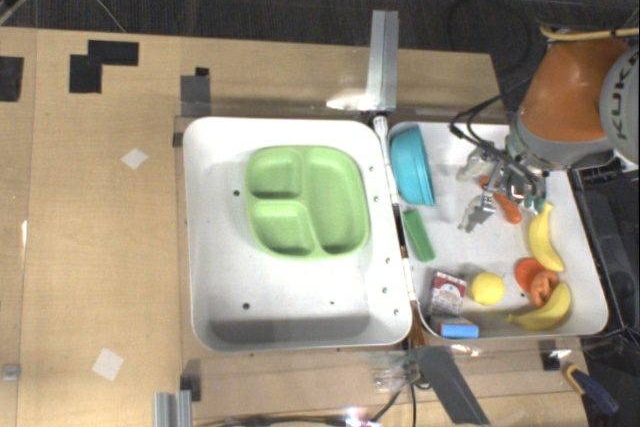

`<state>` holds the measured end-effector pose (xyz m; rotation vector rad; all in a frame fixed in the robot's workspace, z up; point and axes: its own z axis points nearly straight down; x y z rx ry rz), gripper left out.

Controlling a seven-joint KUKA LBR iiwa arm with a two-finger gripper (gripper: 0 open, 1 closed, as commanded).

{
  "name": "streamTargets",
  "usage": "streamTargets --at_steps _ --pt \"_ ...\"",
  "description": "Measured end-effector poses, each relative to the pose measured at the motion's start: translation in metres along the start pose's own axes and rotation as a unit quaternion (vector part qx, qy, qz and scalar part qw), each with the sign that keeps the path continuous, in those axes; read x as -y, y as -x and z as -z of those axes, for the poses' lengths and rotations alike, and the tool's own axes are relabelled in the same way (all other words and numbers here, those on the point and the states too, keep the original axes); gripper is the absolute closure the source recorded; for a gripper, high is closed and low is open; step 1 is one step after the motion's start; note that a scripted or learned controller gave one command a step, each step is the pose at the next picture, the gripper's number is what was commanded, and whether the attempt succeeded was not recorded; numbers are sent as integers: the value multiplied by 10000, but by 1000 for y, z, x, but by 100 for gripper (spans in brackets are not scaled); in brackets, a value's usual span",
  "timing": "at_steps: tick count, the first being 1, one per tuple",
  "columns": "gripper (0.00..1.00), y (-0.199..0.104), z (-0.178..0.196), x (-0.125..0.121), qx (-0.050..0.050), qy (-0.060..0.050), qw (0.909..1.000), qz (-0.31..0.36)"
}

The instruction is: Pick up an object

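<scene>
My gripper (474,192) hangs low over the upper middle of the right bin (590,245), reaching in from the right. Its two metal fingers are spread apart, open, with bare white floor between them. A small orange piece (508,206) lies right beside the gripper's body. Close by on the right lies a banana (541,237). A blue bowl (411,166) stands on edge against the bin's left wall, with a green block (416,237) below it.
The right bin's lower part holds a second banana (545,309), a yellow ball (487,289), a red-orange item (534,277), a red and white packet (447,293) and a small blue block (459,329). A green divided tray (305,199) sits in the left bin (215,285).
</scene>
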<state>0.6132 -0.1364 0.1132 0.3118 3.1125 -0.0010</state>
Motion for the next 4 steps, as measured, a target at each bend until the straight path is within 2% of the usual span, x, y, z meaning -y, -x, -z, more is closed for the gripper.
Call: streamTargets --at_steps 1,2,3,4 --pt "0 -35 -23 29 -10 -2 10000 -69" --pt "0 -10 -24 21 -2 2 9966 -830" --pt "0 -48 -22 51 -28 -6 9995 -304" --pt "0 -48 -23 13 7 -1 9968 -799"
